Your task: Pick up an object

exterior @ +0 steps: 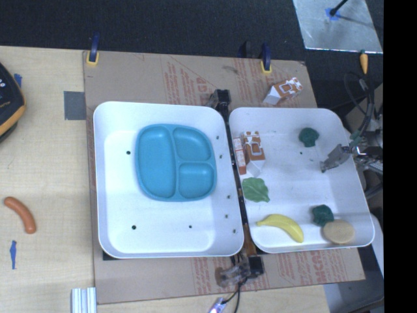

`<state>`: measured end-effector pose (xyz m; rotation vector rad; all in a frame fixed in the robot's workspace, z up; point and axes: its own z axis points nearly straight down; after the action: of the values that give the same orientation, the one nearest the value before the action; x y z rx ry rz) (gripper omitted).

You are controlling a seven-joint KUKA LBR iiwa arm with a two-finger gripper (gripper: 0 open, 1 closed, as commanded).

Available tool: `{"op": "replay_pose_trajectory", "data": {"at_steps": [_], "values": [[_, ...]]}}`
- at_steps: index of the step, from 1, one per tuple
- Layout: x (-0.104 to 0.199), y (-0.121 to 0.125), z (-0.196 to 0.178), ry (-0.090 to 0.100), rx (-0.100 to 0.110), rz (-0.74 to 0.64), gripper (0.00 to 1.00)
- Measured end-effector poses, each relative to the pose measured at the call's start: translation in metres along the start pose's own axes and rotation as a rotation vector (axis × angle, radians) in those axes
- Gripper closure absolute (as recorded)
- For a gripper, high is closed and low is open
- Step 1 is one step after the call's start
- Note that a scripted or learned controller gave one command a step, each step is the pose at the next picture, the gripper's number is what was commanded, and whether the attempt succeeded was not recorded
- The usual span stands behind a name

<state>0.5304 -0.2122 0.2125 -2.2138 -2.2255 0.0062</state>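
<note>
My gripper (334, 158) reaches in low over the right rim of the right bin (293, 119), with nothing visibly held. In that bin lie a dark green broccoli piece (308, 136) up and to the left of the gripper, a brown and white carton (249, 150) by the left wall, a green leafy piece (255, 190), a yellow banana (281, 227), a dark teal lump (322, 214) and a beige round piece (337, 231) in the near right corner. The broccoli is the closest to the gripper, still apart from it.
The left bin (117, 227) holds a blue divided plate (176, 162). Outside the bins, a small carton (283, 91) lies on the cardboard behind the right bin. A sausage (21, 214) lies on the bench far left, and a yellow-black device (8, 103) sits at the left edge.
</note>
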Motion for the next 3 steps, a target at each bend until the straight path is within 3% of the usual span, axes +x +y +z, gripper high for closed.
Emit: {"op": "replay_pose_trajectory", "data": {"at_steps": [1, 2, 3], "values": [[0.0, 0.072, 0.05, 0.0, -0.001, 0.0, 0.0], [0.0, 0.126, 0.064, 0.001, -0.002, 0.001, 0.0], [0.001, 0.023, 0.016, 0.001, -0.002, 0.002, 0.0]]}}
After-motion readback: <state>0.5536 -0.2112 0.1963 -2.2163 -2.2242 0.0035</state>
